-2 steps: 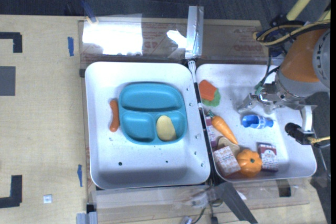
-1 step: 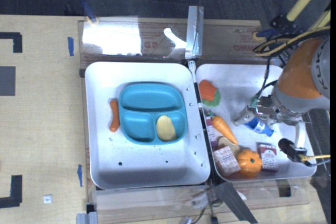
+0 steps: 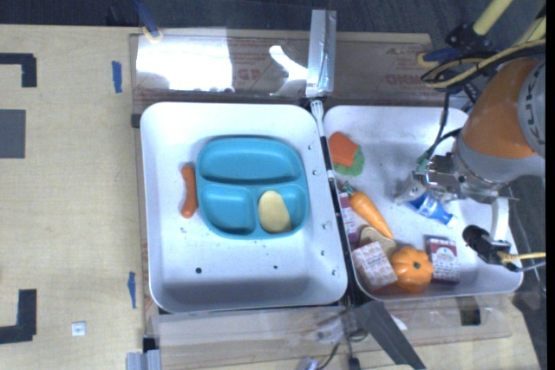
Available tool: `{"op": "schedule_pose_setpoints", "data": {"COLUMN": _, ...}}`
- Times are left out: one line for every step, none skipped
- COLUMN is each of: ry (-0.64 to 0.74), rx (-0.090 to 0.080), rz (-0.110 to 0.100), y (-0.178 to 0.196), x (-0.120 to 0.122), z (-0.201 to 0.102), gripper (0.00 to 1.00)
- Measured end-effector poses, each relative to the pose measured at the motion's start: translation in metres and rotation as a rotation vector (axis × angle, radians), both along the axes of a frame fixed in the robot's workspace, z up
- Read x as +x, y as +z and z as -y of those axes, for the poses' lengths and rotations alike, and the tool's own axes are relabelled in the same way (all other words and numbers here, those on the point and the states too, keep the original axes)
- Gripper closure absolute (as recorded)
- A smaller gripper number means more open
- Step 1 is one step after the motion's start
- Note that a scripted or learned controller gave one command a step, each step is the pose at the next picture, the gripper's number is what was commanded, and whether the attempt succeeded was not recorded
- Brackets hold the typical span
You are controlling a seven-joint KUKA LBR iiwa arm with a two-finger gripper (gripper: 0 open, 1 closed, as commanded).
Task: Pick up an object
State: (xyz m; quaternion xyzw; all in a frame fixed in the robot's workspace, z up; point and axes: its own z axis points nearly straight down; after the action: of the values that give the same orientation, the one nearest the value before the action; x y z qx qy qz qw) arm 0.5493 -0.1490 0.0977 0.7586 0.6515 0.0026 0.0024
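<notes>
Poised low over the right bin (image 3: 486,121), the claw (image 3: 431,191) at the end of the grey arm (image 3: 503,121); open or clenched, impossible to tell from this slant. Directly beneath and apparently touching it, a small blue-and-white packet (image 3: 431,208) on the bin floor, likeliest target by position. Probably light, thin and crinkly, likely to slide on smooth white plastic; best pinched across its narrow width, near the middle, with firm downward contact before closing.

Elsewhere in the same bin: a toy carrot (image 3: 371,213) lying at a slant near the left wall, an orange-and-green toy fruit (image 3: 344,151) above it, a small pumpkin (image 3: 411,265) toward the front edge, touching a brown box (image 3: 374,262) on one side and just beside a dark red carton (image 3: 443,256) on the other. All rigid-looking and light by appearance; pumpkin rounded and prone to rolling, carrot tapered and easiest taken mid-length.

In the left bin (image 3: 165,152), well apart from the claw: a blue divided tray (image 3: 234,169) holding a yellow egg-shaped piece (image 3: 274,211) in its lower right compartment, and an orange sausage-like toy (image 3: 188,191) just beside the tray's left edge.

Nothing visibly lifted yet; pickup judged as barely begun.
</notes>
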Motion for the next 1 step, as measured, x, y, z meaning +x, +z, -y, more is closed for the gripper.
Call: {"op": "schedule_pose_setpoints", "data": {"ry": -0.277, "rx": 0.001, "rz": -0.003, "y": 0.1309, "x": 0.0135, "z": -0.0171, "gripper": 1.0}}
